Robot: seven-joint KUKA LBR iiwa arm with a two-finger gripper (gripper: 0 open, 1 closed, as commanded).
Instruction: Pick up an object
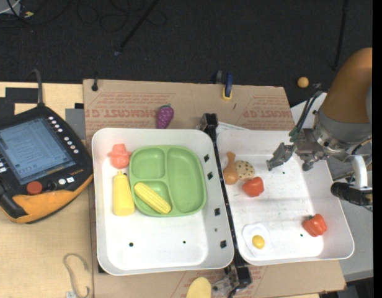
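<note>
Camera view, item by item. Gripper [291, 156]: on the arm entering from the right, poised over the upper part of the right bin [330, 244], fingers spread wide with nothing between them. Nearest candidate for the pick: red tomato-like piece [253, 186], lying just below and left of the gripper, touching a speckled cookie-like piece [244, 169]. Advice for the step: shift slightly left, descend straight, and straddle the red piece so the fingers clear the cookie; a skewed approach would likely nudge both aside. Count, right bin: two red pieces (second [314, 225] near the lower right corner), one cookie, one drumstick [230, 169], one fried egg [257, 239]. Count, left bin [154, 253]: one green divided plate [178, 172] carrying one corn cob [152, 197], one yellow bottle [122, 194], one pink piece [118, 156].
</note>
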